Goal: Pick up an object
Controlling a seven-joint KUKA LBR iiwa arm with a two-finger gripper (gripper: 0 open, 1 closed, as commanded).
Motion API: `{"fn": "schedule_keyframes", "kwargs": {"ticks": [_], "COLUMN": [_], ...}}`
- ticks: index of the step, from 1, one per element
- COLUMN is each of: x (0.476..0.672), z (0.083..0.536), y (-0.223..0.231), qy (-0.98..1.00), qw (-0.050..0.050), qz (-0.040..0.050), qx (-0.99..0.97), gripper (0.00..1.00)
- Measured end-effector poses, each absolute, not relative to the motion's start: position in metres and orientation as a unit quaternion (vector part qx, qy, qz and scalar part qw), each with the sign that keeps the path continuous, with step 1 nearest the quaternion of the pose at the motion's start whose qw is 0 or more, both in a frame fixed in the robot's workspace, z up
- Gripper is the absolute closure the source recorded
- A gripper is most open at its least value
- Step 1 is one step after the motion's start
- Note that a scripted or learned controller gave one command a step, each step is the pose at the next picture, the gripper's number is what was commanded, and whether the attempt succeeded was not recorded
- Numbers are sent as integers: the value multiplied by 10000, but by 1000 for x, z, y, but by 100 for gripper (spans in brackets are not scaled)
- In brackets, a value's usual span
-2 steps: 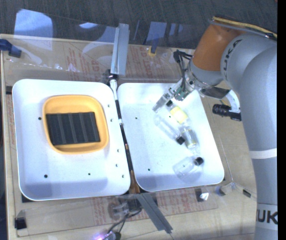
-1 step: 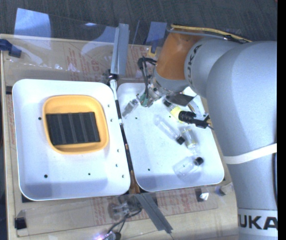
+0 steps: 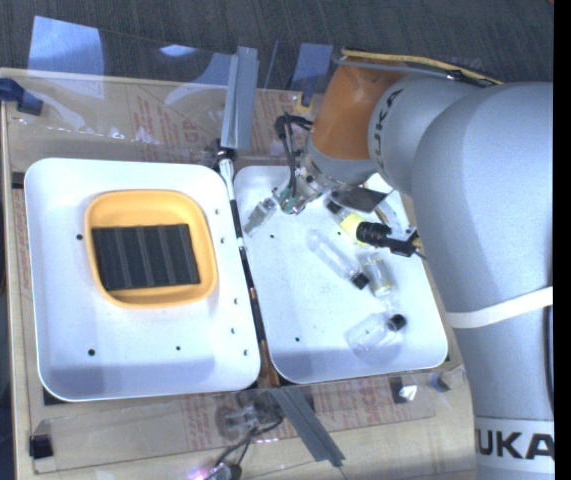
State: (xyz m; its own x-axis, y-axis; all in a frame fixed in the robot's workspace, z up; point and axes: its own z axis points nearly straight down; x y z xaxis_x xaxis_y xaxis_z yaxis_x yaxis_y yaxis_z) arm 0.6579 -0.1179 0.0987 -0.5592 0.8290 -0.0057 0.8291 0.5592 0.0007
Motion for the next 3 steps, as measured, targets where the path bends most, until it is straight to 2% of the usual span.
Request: {"fn": "schedule_keyframes", "kwargs": {"ticks": [1,2,3], "x": [658,647,658], "z": [109,185,238], "y": [-117,-165,-194], "qy": [8840,8640,8230], "qw": [24,11,2], "qz": [-7,-2,-4], "qx": [4674,5034,5680], "gripper": [100,100,100]}}
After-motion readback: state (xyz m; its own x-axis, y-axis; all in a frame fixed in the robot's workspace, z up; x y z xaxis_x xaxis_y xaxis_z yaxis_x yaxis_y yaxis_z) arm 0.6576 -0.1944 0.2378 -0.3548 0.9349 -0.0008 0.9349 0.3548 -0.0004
